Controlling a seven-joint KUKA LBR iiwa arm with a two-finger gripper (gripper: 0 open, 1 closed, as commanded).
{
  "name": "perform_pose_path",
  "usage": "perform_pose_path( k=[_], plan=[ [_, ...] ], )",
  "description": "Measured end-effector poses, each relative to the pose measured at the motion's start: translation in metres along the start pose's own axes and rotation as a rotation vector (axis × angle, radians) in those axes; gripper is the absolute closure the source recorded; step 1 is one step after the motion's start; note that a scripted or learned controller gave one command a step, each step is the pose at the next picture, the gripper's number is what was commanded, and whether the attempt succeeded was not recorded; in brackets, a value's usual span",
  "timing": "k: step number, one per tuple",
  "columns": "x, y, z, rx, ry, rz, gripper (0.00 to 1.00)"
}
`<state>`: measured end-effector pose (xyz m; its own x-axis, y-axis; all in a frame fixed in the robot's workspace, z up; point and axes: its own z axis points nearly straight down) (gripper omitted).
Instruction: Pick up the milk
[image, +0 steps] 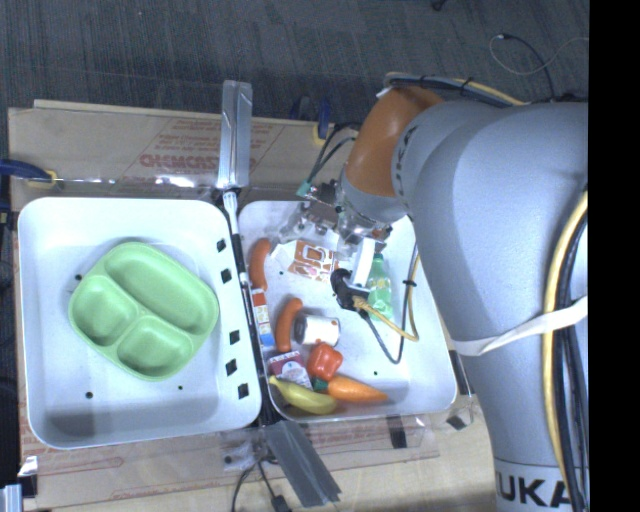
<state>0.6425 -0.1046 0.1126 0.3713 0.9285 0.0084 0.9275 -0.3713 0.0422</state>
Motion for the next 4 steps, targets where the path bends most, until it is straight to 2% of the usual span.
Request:
perform_pose_path(
  k=[1, 2, 3, 4],
  plan=[
    [0.016, 0.018, 0.003, 0.01, -0.006, -0.144, 0.0],
    [0.076, -0.012, -0.08, 0.044, -0.012, 0.173, 0.0],
    [-0.012, -0.054, -0.043, 0.047, -0.014, 0.122, 0.0],
    [-0.011, -0.054, -0.052, 0.05, -0.015, 0.117, 1.0]
  ],
)
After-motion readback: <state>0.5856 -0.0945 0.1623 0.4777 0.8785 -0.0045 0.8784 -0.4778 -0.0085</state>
